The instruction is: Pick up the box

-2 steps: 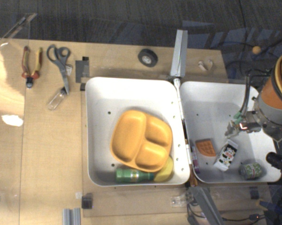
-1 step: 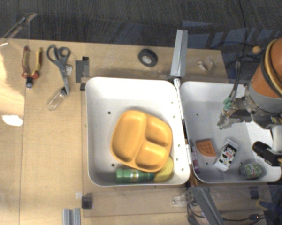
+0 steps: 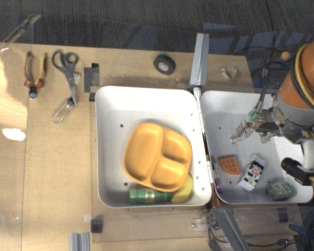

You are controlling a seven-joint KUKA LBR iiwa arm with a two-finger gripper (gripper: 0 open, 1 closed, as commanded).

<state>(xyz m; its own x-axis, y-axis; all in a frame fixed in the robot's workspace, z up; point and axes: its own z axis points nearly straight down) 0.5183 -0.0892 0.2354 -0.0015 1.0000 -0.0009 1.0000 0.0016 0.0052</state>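
The box (image 3: 251,173) lies flat near the front of the right bin (image 3: 219,106), between an orange waffle (image 3: 229,164) and a crumpled wrapper (image 3: 279,190). For a clean pick it is best approached from straight above, with the grip taken across its narrow width and the neighbours left untouched. The gripper (image 3: 241,132) is seen farther back, well apart from the box; whether it is spread or pressed together cannot be told
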